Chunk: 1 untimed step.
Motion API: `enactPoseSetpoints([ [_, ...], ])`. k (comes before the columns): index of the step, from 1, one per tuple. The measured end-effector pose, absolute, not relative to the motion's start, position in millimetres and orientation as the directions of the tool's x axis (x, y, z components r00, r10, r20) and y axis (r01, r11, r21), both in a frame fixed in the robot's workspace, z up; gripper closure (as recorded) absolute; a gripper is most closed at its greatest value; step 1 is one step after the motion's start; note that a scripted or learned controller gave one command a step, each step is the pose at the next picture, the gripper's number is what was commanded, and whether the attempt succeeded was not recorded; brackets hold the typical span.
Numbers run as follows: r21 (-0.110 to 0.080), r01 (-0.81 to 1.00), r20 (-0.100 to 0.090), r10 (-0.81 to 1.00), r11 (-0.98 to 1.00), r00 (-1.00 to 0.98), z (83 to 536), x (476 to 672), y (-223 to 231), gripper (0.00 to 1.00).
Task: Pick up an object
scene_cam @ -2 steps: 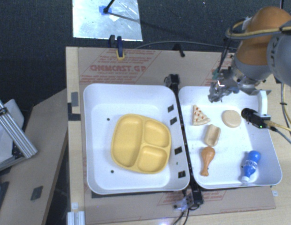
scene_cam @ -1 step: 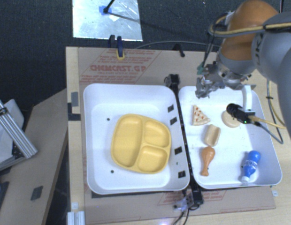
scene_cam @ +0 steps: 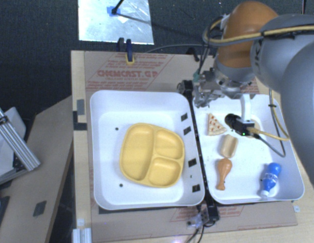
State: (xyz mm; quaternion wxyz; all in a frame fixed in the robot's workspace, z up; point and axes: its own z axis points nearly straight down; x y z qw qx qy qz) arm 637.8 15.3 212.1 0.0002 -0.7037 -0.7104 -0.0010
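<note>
The left bin [scene_cam: 110,116] holds one thing, a yellow divided plate [scene_cam: 152,155] with three compartments, lying flat near the middle and slightly toward the near side. Nothing else lies in that bin, and the arm is not over it.

Just right of the wall the two bins share, the gripper [scene_cam: 203,99] hangs over the far left corner of the right bin [scene_cam: 248,181]. It sits under the orange band of the grey arm [scene_cam: 291,59], which reaches in from the right. This view does not show whether the gripper is apart or together, and nothing can be seen held in it.

The nearest candidate is a toy pizza slice [scene_cam: 215,125], lying flat just on the near side of the gripper and slightly to its right. Nearer than that lies a beige, bread-like piece [scene_cam: 228,146], then a toy chicken drumstick [scene_cam: 223,172] with its bone end pointing to the near edge. These three form a loose line running toward the near side, close together but seemingly apart. A small blue and white bottle [scene_cam: 269,178] lies on its side well to the right, by the near right corner.

The step in hand looks like the approach: the gripper is above the bin, with no object yet grasped. The pizza slice seems the likely target. The next move calls for a small shift toward the near side to centre over the slice, then a descent. The slice is thin and flat, so the grasp would have to go low, close to the bin floor, and stay clear of the shared wall.
</note>
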Motion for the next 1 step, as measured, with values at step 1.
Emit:
enactPoseSetpoints([
  [1,0.001,1.0,0.002,1.0,0.01,-0.01,209.2,633.9,68.0,1.0],
])
